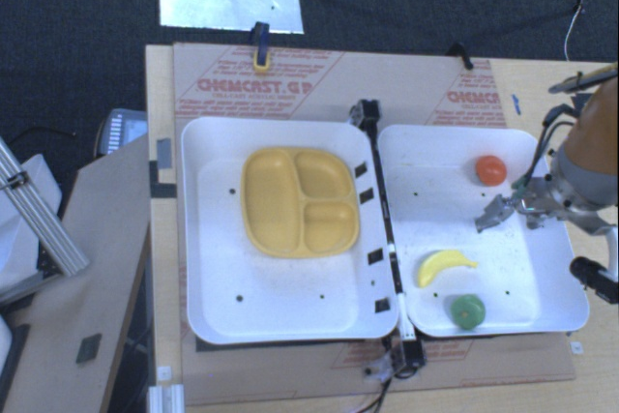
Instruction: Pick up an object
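Observation:
The right bin [556,305] holds three small objects. An orange-red ball [490,170] lies near its far right side, a yellow banana [445,266] near its front middle, and a green round fruit [467,310] just in front of the banana. My gripper [507,217] hangs over the right part of this bin, below the ball and to the upper right of the banana. Its fingers are spread open with nothing between them. The grey arm with its orange band [592,142] comes in from the right edge.
The left bin [208,237] holds a yellow divided plate [298,201]. A black divider with clips [379,208] runs between the bins. Cardboard [290,82] lies behind them on the bench.

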{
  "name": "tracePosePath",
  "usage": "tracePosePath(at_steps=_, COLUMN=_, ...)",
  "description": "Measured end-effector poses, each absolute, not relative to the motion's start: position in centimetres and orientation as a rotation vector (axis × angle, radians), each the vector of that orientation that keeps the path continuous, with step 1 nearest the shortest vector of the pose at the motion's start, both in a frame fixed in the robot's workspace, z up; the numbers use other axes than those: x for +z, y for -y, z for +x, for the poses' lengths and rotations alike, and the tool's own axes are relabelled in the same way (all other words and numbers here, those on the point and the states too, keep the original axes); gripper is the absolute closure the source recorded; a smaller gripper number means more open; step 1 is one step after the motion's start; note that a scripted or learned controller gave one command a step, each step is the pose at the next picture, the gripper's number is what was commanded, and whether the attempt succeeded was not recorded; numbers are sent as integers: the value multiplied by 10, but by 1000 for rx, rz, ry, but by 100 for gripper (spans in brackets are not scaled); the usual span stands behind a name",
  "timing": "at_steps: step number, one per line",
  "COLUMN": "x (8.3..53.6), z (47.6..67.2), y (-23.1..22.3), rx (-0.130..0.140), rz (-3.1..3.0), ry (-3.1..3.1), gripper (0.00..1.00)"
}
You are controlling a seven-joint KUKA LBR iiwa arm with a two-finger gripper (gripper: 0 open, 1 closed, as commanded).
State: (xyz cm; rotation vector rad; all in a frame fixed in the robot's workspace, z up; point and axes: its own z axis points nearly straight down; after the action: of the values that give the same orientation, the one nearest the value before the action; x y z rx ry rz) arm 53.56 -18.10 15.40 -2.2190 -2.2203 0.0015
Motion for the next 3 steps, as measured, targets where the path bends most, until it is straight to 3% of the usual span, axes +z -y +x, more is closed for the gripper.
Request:
tracePosePath(at_steps=1, x=110, z=539, y=176, rx=1, rz=-2219, ry=2221, gripper=0)
tracePosePath(at_steps=2, x=124, z=541, y=177, rx=-2, rz=-2224, ry=2224, gripper=100)
tracePosePath(at_steps=3, x=184, z=546, y=170, rx=-6, rz=-2220, ry=2233, gripper=100)
